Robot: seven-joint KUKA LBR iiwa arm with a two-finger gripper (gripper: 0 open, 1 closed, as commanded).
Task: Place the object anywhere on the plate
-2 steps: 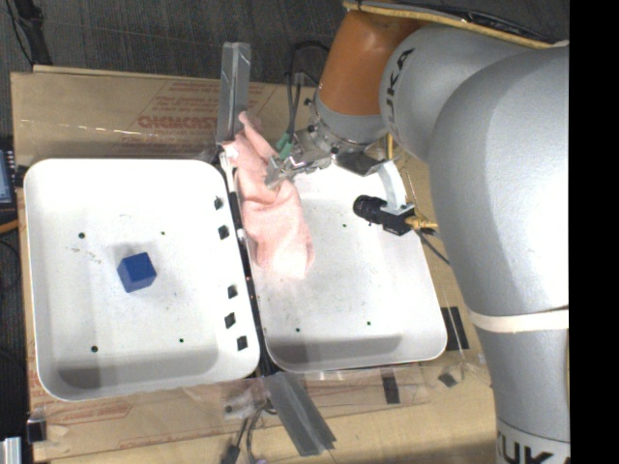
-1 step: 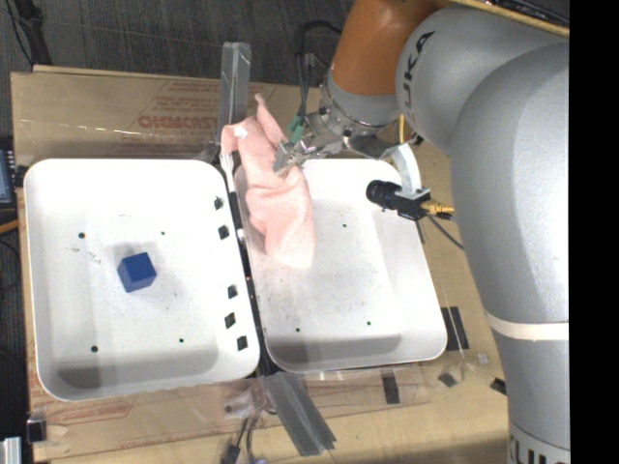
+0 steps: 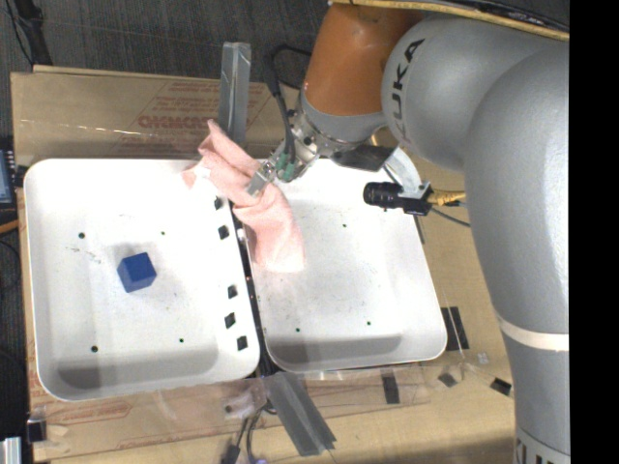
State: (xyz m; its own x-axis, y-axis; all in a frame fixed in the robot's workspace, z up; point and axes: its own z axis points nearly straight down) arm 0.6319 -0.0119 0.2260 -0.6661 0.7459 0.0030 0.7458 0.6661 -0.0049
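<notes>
Claw (image 3: 263,176) position is noted above the divide between the two bins, at the far end, directly over a pink cloth (image 3: 263,211). Metal fingertips are seen pressed into the upper part of the cloth, and fabric appears bunched at that spot; the cloth is judged to be pinched there, though the hold is partly hidden by the wrist. The cloth is draped across the shared rims, one corner lying toward the left bin (image 3: 58,259) and the longer tail hanging down into the right bin (image 3: 387,288). Whether the tail is lifted clear or resting on the bin floor cannot be told.

No plate is identified with certainty; nothing plate-shaped is made out in either bin. A blue cube (image 3: 136,271) is recorded on the floor of the left bin, well apart from the cloth and the claw. Cardboard (image 3: 116,104) is noted beneath the bins on the surface.

For the step in hand, it is judged that the lift should be taken straight up until the tail is free of the rims, since a sideways pull could snag the fabric on the divider. A slow carry is advised, as a pinch on loose fabric may slip. Release should be made only when the bulk of the cloth is hanging over the target.
</notes>
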